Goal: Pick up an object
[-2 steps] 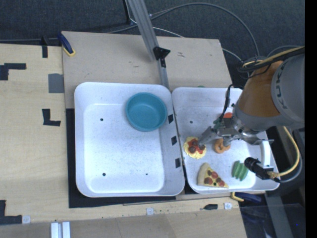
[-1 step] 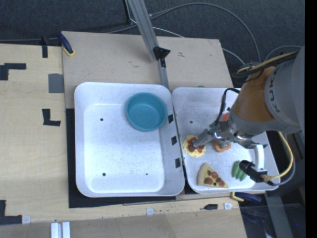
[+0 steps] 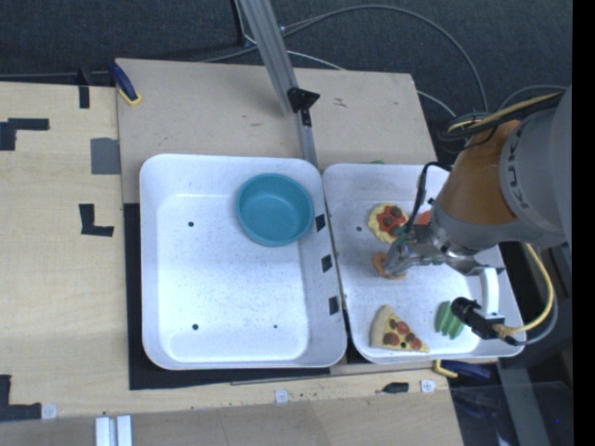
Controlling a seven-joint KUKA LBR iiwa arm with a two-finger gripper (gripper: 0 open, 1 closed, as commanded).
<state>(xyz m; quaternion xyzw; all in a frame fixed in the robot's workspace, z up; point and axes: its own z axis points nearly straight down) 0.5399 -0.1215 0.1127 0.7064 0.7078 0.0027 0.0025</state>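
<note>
Reaching into the right bin, the hand sits low over a small orange toy just below the round pizza toy. Whether it is apart or clamped cannot be told; nothing looks lifted yet, so the pick remains undone.

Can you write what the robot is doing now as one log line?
gripper low in right bin | over orange toy | near pizza toy | blue bowl in left bin
</note>
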